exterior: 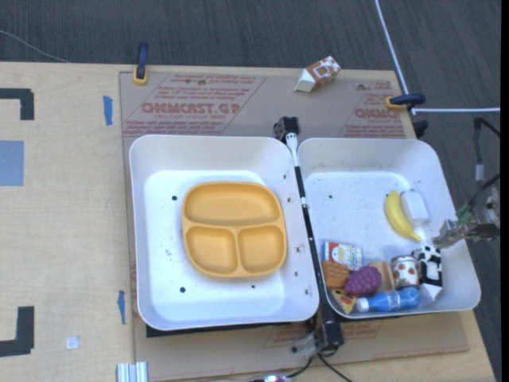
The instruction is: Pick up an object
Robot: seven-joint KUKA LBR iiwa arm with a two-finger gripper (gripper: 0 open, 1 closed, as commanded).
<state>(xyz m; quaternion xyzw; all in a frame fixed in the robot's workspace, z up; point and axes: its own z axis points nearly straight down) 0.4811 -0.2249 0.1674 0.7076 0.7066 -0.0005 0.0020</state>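
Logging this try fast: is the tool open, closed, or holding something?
Tool: at the right bin's right rim near the banana; open or closed cannot be told.

A robotics lab: white bins (151,213) clamped to a protective board (238,106) (blue tape marks beside it), grey carpet (238,14).

Dark grey carpet (238,14) runs behind the pale wooden bench (64,213), where a brown protective sheet (199,106) sits clamped down and a white cable (386,30) slants across the floor.

A small carton (318,74) lies on the brown board (199,106), beyond the bins.
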